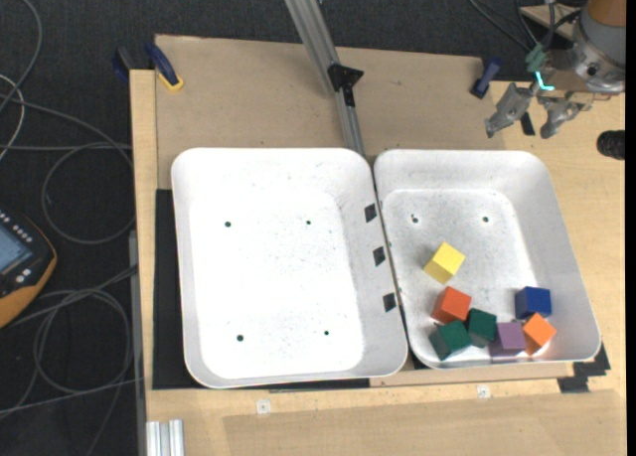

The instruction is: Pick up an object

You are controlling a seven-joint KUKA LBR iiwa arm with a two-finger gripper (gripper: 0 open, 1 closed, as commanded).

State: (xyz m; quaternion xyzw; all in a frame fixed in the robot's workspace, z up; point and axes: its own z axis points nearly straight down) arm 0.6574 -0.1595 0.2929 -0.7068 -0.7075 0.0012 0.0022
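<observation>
Grey arm (606, 7) cut off top right; gripper (529, 118) empty, fingers apart.

A tan tabletop (258, 86) carries two shallow white bins side by side: the left bin (273, 265) and the right bin (477, 181). A grey metal pole (316, 32) slants across the top. Blue clamps grip the back corners, one at left (164, 67), one at right (486, 76). Black cables (60, 176) loop over dark carpet beside a yellow-edged handheld device (18, 263).
</observation>
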